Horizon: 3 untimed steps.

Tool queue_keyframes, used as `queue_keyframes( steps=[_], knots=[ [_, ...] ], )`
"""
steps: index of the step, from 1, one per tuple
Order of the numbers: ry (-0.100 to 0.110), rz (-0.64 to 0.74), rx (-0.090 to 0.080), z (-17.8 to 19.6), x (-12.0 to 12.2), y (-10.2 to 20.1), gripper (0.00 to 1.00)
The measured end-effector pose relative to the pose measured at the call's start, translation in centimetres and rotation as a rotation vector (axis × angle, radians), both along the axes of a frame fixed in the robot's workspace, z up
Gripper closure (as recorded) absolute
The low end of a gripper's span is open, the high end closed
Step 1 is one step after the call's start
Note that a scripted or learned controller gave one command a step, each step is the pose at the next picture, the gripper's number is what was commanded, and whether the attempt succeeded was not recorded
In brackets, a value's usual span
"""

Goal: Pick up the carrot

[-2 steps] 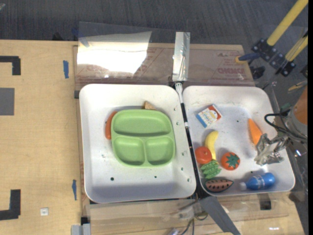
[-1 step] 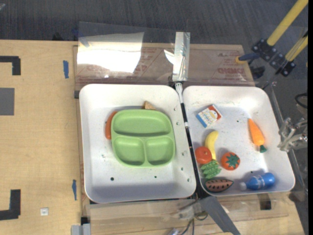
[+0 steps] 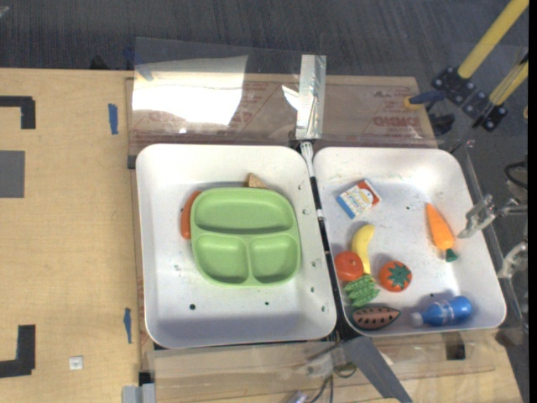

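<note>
The carrot [image 3: 439, 229] is orange with a small green tip at its lower end. It lies in the right bin [image 3: 394, 164], close to that bin's right wall, pointing roughly up and down the view. Nothing touches or covers it.
Also in the right bin are a small carton [image 3: 359, 197], a banana [image 3: 362, 243], a tomato [image 3: 349, 265], a red fruit [image 3: 395, 276], a green item [image 3: 362, 290], a watermelon slice [image 3: 375, 316] and a blue bottle [image 3: 445, 311]. The left bin [image 3: 159, 225] holds a green divided plate [image 3: 245, 235]. A metal clip [image 3: 481, 214] sits at the right bin's rim.
</note>
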State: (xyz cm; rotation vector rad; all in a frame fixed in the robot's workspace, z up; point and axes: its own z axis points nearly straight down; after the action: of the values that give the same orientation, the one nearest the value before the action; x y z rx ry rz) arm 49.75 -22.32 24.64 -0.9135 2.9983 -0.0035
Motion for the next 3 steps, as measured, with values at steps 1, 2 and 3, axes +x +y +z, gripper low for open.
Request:
queue_keyframes(
  steps=[1, 2, 3],
  knots=[
    [0.012, -0.063, 0.006, -10.4, -0.4, 0.2, 0.00],
    [-0.001, -0.118, 0.000, -15.1, 4.0, 0.0, 0.00],
    [-0.006, -0.116, 0.002, -14.1, 4.2, 0.2, 1.00]
  ],
)
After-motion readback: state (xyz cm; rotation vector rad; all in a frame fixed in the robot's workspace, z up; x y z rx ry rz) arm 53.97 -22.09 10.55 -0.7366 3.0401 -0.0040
